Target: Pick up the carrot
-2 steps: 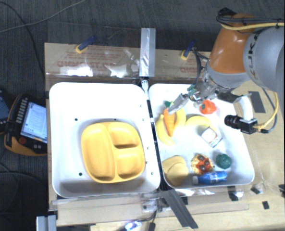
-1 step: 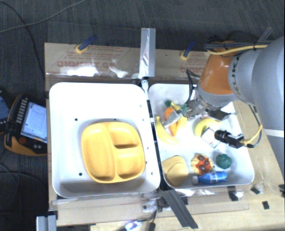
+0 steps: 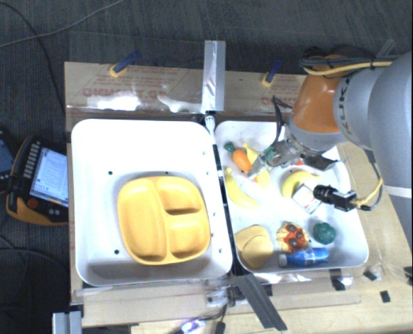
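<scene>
My gripper (image 3: 265, 160) is right of the carrot (image 3: 242, 160) — finger state unreadable — and the banana (image 3: 238, 190) crowding near could spoil my pinch.

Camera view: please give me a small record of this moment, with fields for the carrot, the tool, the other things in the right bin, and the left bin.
carrot: orange with a green top, at the upper left of the right bin, lying on the bin floor
tool: low in the right bin, just right of the carrot
carrot held: not seen between the fingers
right bin, other things: banana, yellow round fruit, tan round item, blue bottle, green ball
left bin: holds a yellow divided plate
</scene>
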